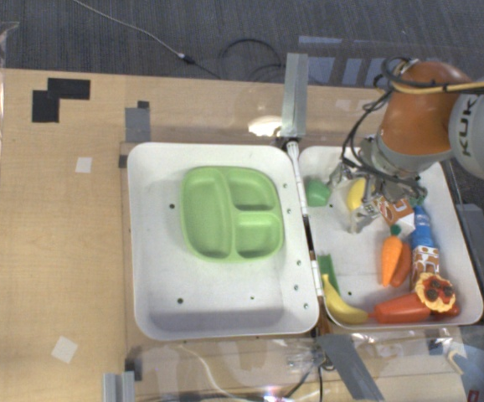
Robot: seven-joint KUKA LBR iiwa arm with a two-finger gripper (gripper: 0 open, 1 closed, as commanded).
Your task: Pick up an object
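At the near edge of the right bin (473, 308), a yellow banana (340, 304) curves along the near-left corner, with a small green piece (325, 266) just above its tip by the left wall. Beside the banana, along the same near edge, lies a red pepper (401, 307), touching a round pizza slice toy (437, 292) in the near-right corner. Further in, an orange carrot (393, 260) lies with its green top pointing away, and just right of it a blue-capped bottle (424, 248) runs along the right side. A green cup-like object (317, 193) sits against the left wall toward the far half.

The gripper (366, 212) hangs low over the middle of the right bin's far half, under the orange band and its cables. A yellow object (356, 194) sits right at the gripper, but I cannot tell whether it is gripped, nor how far apart the tips stand.

In the left bin (154, 249), a green 3-compartment tray (230, 213) lies flat near the middle, slightly toward the far-right side.
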